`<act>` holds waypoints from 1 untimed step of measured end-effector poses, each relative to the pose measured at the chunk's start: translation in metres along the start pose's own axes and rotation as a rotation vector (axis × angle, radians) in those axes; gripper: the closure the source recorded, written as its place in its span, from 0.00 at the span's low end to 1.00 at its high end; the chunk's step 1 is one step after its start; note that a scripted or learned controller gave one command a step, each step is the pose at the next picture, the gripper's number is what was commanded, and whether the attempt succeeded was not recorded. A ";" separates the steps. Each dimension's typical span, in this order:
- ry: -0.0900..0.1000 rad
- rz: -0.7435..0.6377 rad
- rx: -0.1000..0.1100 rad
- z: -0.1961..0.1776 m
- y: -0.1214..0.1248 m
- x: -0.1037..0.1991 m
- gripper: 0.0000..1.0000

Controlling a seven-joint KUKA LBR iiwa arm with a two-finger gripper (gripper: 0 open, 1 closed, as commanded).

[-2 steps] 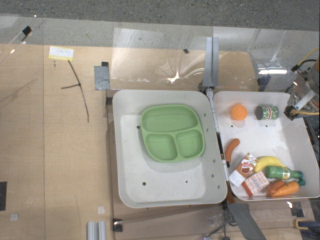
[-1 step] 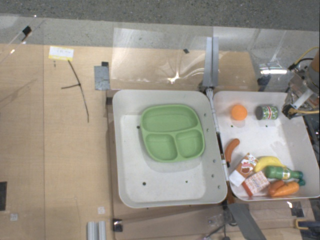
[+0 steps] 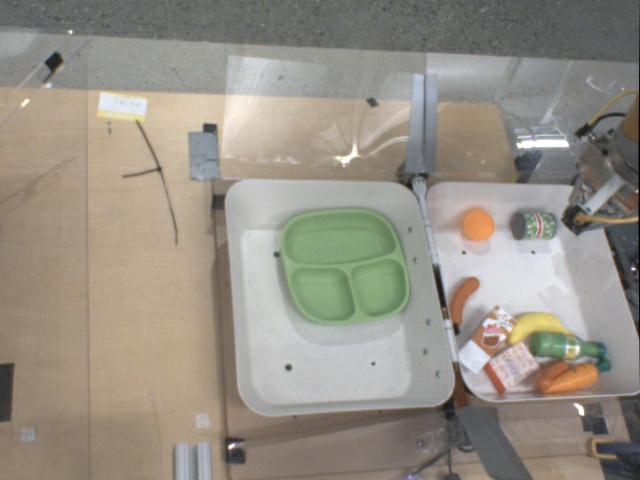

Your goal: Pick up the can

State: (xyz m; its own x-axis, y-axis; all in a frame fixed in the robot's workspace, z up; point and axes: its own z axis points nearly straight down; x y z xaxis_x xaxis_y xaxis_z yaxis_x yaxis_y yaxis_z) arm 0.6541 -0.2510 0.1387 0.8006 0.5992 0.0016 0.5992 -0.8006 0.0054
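The can (image 3: 535, 225) is small, green and red with a grey end, and lies on its side near the far edge of the right bin (image 3: 600, 278). My gripper (image 3: 603, 190) hangs at the right edge of the camera view, above the bin's far right corner. It is to the right of the can and apart from it, with nothing seen held.
An orange ball (image 3: 478, 224) lies left of the can. A sausage (image 3: 462, 299), banana (image 3: 537, 325), green bottle (image 3: 566, 347), carrot (image 3: 568, 377) and small cartons (image 3: 503, 351) crowd the right bin's near side. A green divided plate (image 3: 345, 266) sits in the left bin (image 3: 330, 368).
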 end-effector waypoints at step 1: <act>0.000 0.001 -0.001 0.003 0.008 -0.003 0.00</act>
State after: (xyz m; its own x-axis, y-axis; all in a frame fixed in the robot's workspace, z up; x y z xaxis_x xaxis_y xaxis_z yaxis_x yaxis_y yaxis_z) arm 0.6572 -0.2593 0.1361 0.8012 0.5984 0.0016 0.5984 -0.8012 0.0067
